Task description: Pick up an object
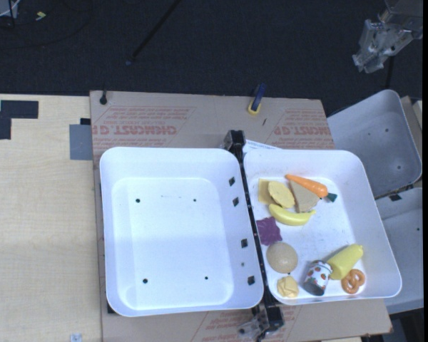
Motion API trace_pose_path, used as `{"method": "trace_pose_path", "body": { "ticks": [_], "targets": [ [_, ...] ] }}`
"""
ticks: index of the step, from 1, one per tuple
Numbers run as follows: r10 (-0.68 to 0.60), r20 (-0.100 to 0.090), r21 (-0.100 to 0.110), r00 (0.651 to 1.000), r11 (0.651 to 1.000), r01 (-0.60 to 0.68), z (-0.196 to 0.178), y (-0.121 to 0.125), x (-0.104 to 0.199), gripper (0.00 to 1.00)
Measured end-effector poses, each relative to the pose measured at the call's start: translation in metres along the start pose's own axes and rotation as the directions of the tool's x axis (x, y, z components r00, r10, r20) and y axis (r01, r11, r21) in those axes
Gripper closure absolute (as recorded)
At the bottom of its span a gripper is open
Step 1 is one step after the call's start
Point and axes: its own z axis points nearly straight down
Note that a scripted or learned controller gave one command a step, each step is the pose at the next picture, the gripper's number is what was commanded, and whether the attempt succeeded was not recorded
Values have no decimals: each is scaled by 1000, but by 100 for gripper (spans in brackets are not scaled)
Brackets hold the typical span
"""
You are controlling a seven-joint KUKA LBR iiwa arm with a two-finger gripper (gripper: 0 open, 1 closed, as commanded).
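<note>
My gripper (382,40) hangs high in the upper right corner over the dark floor, well apart from both bins, and it carries nothing; at this distance it is small and blurred, so I cannot tell whether it is spread or pressed together. The things I might pick all lie in the right bin (346,216). Near its far side an orange carrot (307,185) lies at a slant, touching a tan wedge (304,199), with a pale yellow slice (278,192) just beside them and a banana (291,216) curving under all three. A flat purple piece (268,230) lies near the divider, with a beige ball (282,256) next to it. Along the near side sit a small yellow lump (288,286), a silvery can-like object (316,277) with red and blue markings I cannot read, a yellow-green cylinder (344,261) lying tilted, and a brown pretzel (354,281). The left bin (167,166) sits alongside, edge to edge with the right one. Both rest on a brown cardboard sheet (164,112) printed in red lettering that runs upside down from here; it appears to read "CHEMCAST GP", repeated across the sheet and again along the near edge. A blue and yellow clamp (256,100) grips the sheet's far edge.
</note>
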Motion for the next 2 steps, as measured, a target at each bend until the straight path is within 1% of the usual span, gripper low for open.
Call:
{"method": "trace_pose_path", "body": {
  "ticks": [2],
  "targets": [
    [-2, -1, -1, 1000, 1000, 2, 0, 0, -137, 100]
  ]
}}
